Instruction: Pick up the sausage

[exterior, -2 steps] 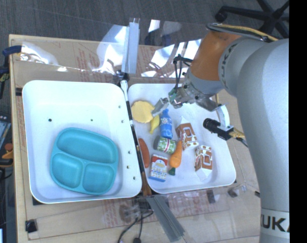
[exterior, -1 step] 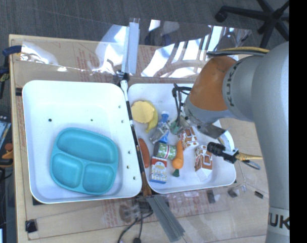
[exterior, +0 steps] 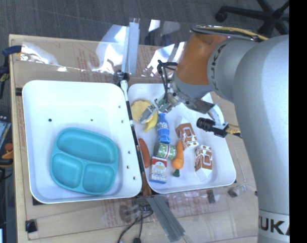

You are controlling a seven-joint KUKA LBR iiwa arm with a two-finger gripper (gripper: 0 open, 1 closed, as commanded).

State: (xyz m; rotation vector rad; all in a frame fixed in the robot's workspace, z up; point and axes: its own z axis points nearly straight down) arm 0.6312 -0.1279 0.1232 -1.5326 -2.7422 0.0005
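Note:
The sausage point(exterior: 143, 152) is a slim reddish-brown piece lying along the left wall of the right bin point(exterior: 225, 178), near the divider between the bins. My gripper point(exterior: 156, 110) hangs lower in the back left part of that bin, over a yellow banana point(exterior: 150, 122) and a yellow round piece point(exterior: 137, 107). It is behind the sausage, about a hand's width away, and nothing from the task is seen in it. The grey arm with its orange band point(exterior: 196, 59) covers the bin's far right corner.
Beside the sausage lie a blue bottle point(exterior: 163, 128), a green can point(exterior: 166, 150), a small carton point(exterior: 159, 170), a carrot point(exterior: 178, 156) and two brown-and-white cartons point(exterior: 187, 134) point(exterior: 204, 158). The left bin point(exterior: 67, 97) holds a teal divided plate point(exterior: 85, 161).

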